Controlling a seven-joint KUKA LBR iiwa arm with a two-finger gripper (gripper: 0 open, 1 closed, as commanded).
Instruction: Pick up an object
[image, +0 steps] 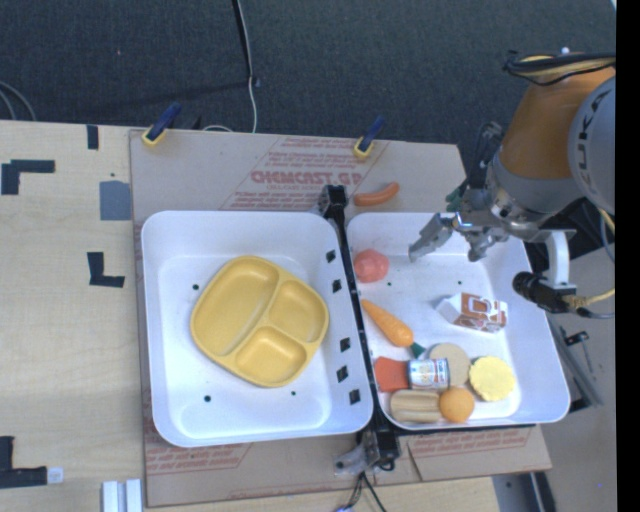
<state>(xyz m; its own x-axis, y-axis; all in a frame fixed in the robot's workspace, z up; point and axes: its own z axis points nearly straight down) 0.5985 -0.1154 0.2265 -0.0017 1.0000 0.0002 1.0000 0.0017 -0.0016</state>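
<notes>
My gripper (449, 244) hangs over the far part of the right bin (535, 330), open, with nothing between its fingers. A pink ball (372, 265) lies to its left, apart from it. A small red-and-white carton (478, 313) sits just in front of it. Further forward lie a carrot (388, 323), a small can (428, 373) on its side, an orange block (389, 372), a bread roll (415, 405), an orange (457, 404), a tan disc (450, 355) and a yellow round piece (492, 378).
The left bin (165, 300) holds a yellow divided plate (260, 319). An orange sausage (376, 194) lies on the cardboard behind the bins. A black divider (345, 300) runs between the two bins. Clamps hold the cardboard at the back edge.
</notes>
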